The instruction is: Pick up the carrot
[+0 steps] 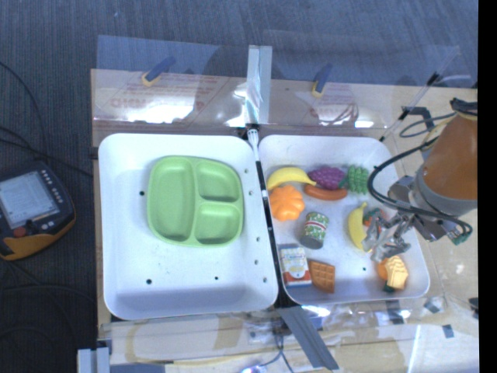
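Nearest the camera, along the front wall of the right bin [419, 290], lie a small carton [293, 264], a waffle [322, 275] and a yellow-orange toy [394, 272] in the front right corner. Just above that toy hangs the gripper [386, 235], low inside the bin beside a banana [356, 225] (whether its fingers stand apart or together cannot be told, for they blur into cables and metal). Toward the middle stands a green-labelled can [314, 228], with an orange bell pepper [286, 202] to its left. At the back a second banana [288, 177], purple grapes [328, 177] and a green leafy vegetable [357, 179] lie in a row. Touching the grapes' near side lies the carrot [326, 193], flat and crosswise, well apart from the gripper. Beside this bin, the left bin [124, 286] holds a green divided plate [194, 200].
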Robot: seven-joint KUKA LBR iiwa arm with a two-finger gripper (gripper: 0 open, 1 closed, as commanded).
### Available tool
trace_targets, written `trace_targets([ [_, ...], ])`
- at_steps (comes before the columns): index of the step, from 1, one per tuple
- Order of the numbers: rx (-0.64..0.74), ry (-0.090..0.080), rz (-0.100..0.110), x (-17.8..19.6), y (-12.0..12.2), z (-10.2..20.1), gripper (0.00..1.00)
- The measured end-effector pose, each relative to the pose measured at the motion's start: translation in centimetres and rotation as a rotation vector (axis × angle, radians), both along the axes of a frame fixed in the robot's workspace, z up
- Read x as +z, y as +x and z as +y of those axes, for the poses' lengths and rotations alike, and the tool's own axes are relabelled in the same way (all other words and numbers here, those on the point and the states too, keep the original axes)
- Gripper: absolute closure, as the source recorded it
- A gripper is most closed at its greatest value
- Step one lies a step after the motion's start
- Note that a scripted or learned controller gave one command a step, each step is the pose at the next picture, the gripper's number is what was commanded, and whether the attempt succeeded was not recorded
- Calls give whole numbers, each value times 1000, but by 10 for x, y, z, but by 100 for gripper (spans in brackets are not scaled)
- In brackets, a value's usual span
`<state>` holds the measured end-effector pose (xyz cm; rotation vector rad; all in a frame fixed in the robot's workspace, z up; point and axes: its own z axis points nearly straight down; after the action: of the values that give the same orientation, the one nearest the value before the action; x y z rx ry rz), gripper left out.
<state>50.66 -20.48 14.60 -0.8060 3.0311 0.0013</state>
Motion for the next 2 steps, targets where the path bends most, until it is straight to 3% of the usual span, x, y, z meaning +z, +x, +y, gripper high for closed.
trace_targets([
  [1, -244, 0, 2, 25, 23, 39, 100],
  [2, -53, -3, -1, 75, 42, -18, 100],
])
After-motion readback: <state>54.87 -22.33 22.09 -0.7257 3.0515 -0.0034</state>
